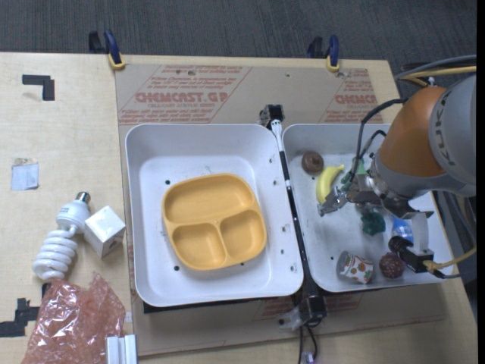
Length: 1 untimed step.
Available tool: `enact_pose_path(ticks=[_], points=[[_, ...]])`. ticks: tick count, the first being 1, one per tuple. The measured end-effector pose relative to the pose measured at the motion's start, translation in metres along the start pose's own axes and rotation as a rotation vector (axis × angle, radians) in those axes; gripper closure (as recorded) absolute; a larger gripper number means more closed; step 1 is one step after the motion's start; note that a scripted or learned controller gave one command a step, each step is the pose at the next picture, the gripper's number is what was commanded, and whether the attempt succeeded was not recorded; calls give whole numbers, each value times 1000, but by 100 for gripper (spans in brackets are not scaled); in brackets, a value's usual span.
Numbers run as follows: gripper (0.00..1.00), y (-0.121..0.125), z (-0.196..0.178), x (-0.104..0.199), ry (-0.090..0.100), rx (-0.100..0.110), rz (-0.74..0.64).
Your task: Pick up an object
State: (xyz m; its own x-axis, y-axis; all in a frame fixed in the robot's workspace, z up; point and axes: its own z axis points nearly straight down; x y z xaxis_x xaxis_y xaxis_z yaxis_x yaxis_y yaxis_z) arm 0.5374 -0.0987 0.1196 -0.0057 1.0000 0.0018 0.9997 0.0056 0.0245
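Gripper [334,201] low inside right bin [327,268], just beside banana [328,182]; finger state cannot be told. Banana near bin's left wall, brown round object [312,161] just above it. Teal object [372,222] right of gripper. Patterned cup [355,268] on side near bin's front wall. Left bin [144,203] holds yellow divided tray [214,221].

Grey arm [455,135], orange band [409,139], black cables, metal tool [337,199]

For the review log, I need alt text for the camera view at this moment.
A grey and orange arm reaches from the right over the right white bin, its gripper low beside a banana among small toys. The left white bin holds a yellow divided plate; a spiral bulb lies on the bench.
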Motion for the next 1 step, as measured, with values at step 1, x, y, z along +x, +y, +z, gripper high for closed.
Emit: enact_pose_path(ticks=[1], points=[[0,-51,26,0,-2,25,7]])
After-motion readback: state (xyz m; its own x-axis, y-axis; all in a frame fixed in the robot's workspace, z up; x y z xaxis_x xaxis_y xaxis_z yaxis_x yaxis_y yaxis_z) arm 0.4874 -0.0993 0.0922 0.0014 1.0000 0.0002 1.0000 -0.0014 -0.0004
